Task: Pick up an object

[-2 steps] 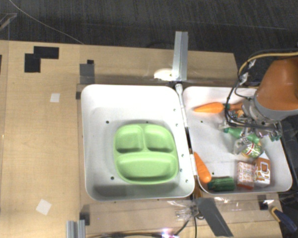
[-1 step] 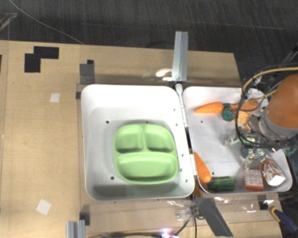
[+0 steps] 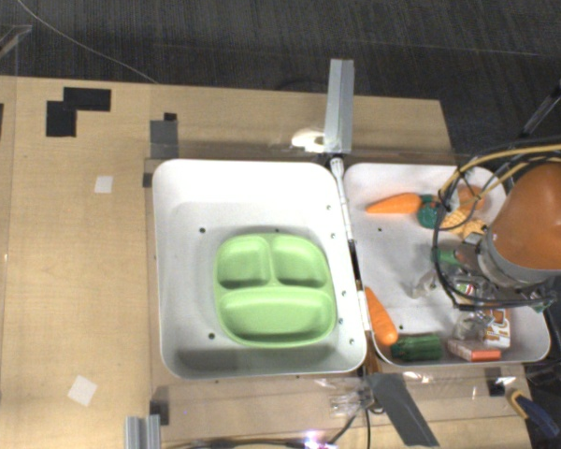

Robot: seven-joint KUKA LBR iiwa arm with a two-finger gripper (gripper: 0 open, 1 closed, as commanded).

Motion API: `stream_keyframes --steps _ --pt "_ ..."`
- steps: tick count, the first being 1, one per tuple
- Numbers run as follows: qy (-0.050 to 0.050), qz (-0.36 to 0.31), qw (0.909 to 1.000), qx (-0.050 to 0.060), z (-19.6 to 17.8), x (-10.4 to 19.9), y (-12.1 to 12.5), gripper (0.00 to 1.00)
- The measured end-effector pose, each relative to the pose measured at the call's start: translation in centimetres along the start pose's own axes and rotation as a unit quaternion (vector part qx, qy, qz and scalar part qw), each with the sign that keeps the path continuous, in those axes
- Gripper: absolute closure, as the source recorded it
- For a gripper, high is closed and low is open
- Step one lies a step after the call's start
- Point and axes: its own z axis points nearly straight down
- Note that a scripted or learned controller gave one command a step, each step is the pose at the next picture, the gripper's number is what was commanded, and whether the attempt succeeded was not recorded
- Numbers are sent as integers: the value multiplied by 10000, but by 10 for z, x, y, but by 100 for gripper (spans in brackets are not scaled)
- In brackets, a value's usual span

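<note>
The right bin holds a carrot with a green top at its back. A second carrot lies along its left wall, with a dark green vegetable just in front. A small pink and white box sits at the front edge. My gripper hangs over the right half of this bin, under the orange band and a tangle of cables. It is above the bin floor between the carrots and the box. The arm hides what lies under it.
The left bin holds a light green divided plate in its middle. A metal post stands behind the wall between the bins. Brackets and cables sit at the front edge of the bench.
</note>
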Motion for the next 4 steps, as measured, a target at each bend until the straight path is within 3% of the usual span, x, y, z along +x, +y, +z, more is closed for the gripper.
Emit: stream_keyframes --steps 1,2,3,4 --pt "-12 -914 9958 19 -1 -4 9 0" --pt "-22 -2403 9707 16 -1 -1 8 0" --pt "-28 -4044 9146 7 -1 6 5 0" --pt "-11 -3185 9479 -43 4 -87 -40 0"
